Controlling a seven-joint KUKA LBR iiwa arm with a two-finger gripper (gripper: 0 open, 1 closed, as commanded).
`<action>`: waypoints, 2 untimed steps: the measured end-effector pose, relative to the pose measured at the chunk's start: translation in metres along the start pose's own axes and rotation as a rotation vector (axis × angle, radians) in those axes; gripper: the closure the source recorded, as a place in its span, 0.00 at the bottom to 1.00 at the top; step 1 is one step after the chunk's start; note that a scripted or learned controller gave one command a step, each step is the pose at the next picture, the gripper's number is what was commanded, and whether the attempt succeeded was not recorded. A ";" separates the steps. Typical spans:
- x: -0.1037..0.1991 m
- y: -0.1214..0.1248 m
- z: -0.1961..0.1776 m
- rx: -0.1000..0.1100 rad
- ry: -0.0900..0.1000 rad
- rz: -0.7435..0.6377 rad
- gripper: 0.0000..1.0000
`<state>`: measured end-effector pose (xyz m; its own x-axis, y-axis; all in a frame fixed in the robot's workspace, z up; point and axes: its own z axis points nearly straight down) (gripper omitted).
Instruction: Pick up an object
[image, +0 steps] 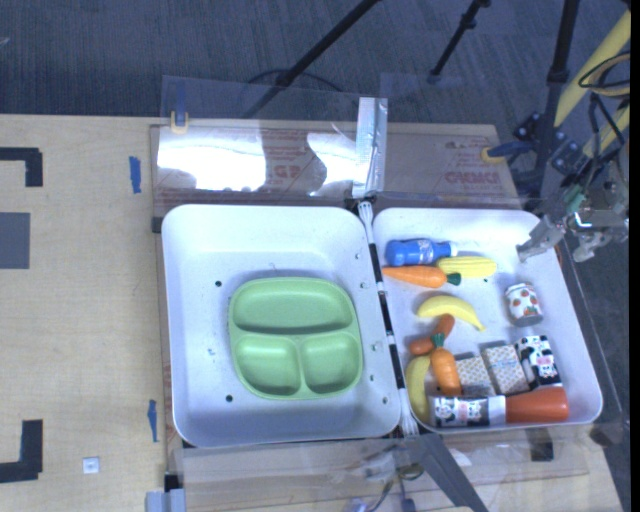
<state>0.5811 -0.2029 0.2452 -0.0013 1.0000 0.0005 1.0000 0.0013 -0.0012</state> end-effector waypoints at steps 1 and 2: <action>0.000 0.001 -0.011 -0.003 -0.002 -0.002 1.00; 0.000 0.001 -0.010 -0.003 -0.002 -0.002 0.00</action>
<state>0.5821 -0.2027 0.2557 -0.0032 1.0000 -0.0013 1.0000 0.0032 0.0018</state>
